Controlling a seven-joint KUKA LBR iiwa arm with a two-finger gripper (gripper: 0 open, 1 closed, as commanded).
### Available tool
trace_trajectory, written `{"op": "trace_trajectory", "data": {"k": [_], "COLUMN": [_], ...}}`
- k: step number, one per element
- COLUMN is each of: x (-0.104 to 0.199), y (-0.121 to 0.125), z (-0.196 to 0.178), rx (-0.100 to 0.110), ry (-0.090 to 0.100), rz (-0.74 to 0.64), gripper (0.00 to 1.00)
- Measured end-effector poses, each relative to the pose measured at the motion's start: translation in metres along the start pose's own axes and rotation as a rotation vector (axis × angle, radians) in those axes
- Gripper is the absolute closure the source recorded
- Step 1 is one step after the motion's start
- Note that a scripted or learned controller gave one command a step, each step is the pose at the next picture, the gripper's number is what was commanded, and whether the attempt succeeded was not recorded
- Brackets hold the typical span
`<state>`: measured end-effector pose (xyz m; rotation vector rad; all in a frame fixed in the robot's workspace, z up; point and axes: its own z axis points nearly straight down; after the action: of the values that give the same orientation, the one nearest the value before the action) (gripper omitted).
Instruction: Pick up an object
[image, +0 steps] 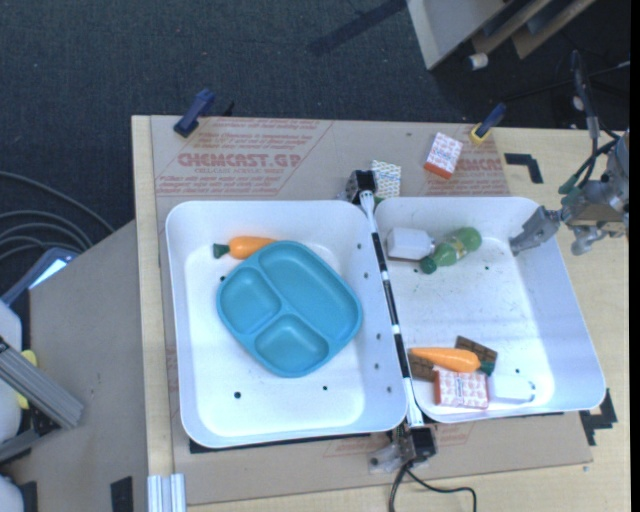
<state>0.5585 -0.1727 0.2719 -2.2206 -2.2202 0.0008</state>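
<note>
Two white bins (190, 300) (side by side), brown bench (260, 150), dark carpet (150, 50)

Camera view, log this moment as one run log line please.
gripper: over right bin's far right edge, nothing held | green bottle: in right bin, untouched | pick: not yet done

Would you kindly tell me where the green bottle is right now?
The green bottle lies in the right bin, near its far edge, touching or nearly touching a small white box on its left.

Left bin (190, 330): blue divided plate (288, 308), carrot (246, 245) beside it.
Right bin (560, 330): green bottle (452, 248), second carrot (445, 357), red-and-white packet (461, 389).
Gripper (545, 228): hung over the right bin's far right corner.
</note>
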Motion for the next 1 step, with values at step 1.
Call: {"op": "trace_trajectory", "data": {"k": [1], "x": [-0.0118], "y": [0.0764], "z": [0.1152], "rx": [0.000], "ry": [0.000], "rz": [-0.001], "gripper": [0.00]}}
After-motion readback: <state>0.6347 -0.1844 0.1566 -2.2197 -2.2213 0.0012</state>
